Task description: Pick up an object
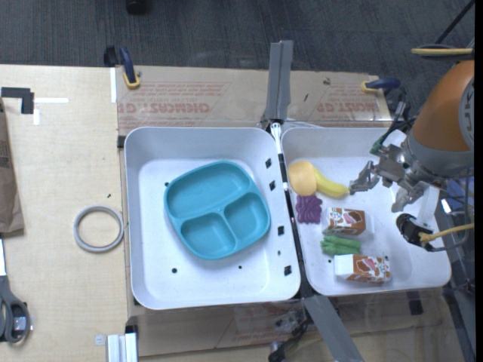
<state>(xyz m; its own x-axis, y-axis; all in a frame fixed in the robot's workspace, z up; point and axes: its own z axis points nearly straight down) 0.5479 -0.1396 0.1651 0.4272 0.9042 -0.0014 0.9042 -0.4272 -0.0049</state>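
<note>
Judging it the approach step, the two-finger gripper [386,182] hangs spread and seemingly empty just right of the yellow plastic banana [329,186], so next it must descend over it.

The grey arm [445,119] reaches in from the right, its orange band showing above the wrist at the right bin's [423,277] far right corner. The gripper [385,191] hangs over that bin's right side, pointing left and downward, with both fingers [362,179] spread apart and nothing between them
</note>
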